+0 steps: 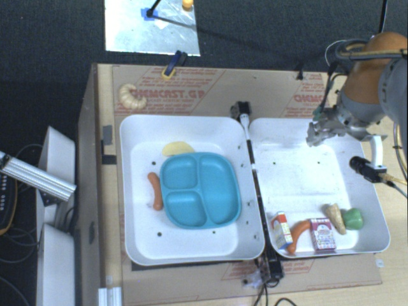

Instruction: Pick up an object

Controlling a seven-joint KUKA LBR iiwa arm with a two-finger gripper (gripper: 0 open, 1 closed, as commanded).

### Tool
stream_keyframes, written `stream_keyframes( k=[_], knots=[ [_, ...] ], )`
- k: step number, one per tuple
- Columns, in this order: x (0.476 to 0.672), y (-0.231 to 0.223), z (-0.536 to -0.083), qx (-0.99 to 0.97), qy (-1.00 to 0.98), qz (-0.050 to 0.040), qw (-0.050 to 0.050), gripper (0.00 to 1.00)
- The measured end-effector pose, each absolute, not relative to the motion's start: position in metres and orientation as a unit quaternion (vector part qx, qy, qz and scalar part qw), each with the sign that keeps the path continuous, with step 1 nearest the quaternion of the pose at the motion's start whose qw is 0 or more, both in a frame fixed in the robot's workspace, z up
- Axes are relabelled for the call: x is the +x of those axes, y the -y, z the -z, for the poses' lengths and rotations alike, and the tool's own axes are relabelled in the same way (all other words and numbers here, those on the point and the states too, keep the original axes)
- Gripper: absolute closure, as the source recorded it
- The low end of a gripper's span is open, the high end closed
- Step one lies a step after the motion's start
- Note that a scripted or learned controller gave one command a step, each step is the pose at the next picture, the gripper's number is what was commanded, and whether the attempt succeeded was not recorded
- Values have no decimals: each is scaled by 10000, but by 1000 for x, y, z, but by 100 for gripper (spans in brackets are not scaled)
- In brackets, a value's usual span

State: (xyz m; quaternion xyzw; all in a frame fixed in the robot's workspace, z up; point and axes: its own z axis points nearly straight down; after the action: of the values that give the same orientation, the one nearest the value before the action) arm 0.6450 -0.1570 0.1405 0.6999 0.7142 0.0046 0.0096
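While arm [370,75] reaches in, pincer [317,134] above right bin [306,177]

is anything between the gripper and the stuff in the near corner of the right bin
Nothing visible blocks it. The gripper hangs over the far part of the right bin, and bare white floor lies between it and the cluster at the near edge: small carton, orange carrot, red box, cone and green piece.

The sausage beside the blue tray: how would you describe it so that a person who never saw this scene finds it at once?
Look in the left bin, which holds a blue tray. Beside the tray's left edge lies the sausage, a thin orange-brown stick on the white floor. The yellow piece near it is pale and flat and sits above the tray.
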Motion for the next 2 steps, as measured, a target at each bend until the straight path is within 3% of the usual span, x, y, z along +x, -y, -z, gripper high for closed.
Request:
stream_keyframes(
  k=[2],
  knots=[
    [647,157,-163,6978,-7161,-64,128,100]
  ],
)
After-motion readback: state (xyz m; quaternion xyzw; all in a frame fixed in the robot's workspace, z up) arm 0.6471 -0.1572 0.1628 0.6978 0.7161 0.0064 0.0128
